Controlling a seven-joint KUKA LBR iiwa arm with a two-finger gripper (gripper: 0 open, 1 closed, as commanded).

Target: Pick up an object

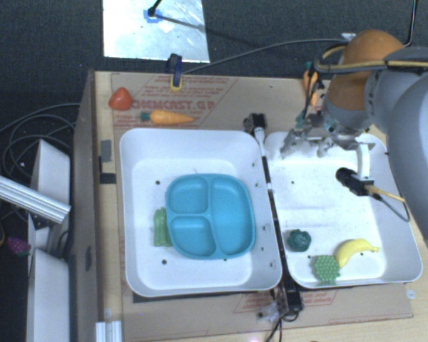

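Hovers at right bin's (406, 262) far edge, pincer (308, 140) spread wide, holding nothing, presumably lining up toward banana (355, 250).

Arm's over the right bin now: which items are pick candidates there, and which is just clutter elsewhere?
In play, right bin:
yellow banana
green bumpy toy
dark teal toy
gripper, above the bin's far left corner

Lying about:
blue divided plate and green piece, left bin
carrot and tomato on the board behind
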